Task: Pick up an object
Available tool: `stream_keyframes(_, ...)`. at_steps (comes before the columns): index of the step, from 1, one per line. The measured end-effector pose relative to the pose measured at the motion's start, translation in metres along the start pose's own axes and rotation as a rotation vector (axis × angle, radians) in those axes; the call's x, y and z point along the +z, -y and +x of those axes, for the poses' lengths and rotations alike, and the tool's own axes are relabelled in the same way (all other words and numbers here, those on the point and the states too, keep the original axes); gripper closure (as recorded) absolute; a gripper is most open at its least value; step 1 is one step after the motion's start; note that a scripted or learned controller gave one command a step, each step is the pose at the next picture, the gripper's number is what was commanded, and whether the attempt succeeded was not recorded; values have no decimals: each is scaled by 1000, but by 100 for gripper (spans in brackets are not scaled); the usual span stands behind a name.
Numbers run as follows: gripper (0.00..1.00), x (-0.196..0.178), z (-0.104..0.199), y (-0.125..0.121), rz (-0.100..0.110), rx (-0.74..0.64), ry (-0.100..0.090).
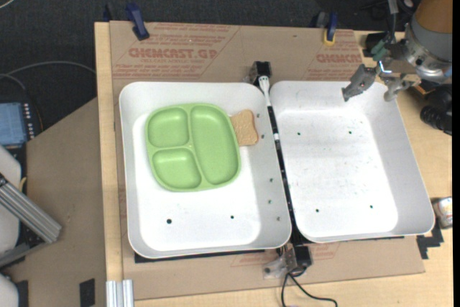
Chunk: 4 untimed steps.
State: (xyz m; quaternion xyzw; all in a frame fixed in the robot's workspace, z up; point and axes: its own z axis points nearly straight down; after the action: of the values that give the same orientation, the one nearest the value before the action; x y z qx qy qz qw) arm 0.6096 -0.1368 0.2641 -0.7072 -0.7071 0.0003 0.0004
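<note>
A green divided plate (192, 147) lies in the left bin (194, 226), in its upper half. A tan sponge-like piece (246, 127) sits against the plate's right edge, near the wall between the bins. My gripper (374, 88) hangs over the far right corner of the right bin (345, 176), well away from both objects. Its two fingers (356, 85) are spread apart with nothing between them.
Both bins rest on a brown cardboard sheet (180, 43) held by blue clamps (136, 21) at the back. A black connector (261, 72) sits at the top of the seam between the bins. Cables and a fitting (295, 266) lie at the front edge.
</note>
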Motion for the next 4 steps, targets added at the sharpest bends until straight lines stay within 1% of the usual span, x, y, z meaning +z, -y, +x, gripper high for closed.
stream_keyframes(1,0,-163,32,32,-20,-4,2)
stream_keyframes(2,0,-280,7,89,-19,3,5)
stream_keyframes(3,0,-272,60,126,0,-5,-2)
stream_keyframes(4,100,-282,57,123,-5,-1,2)
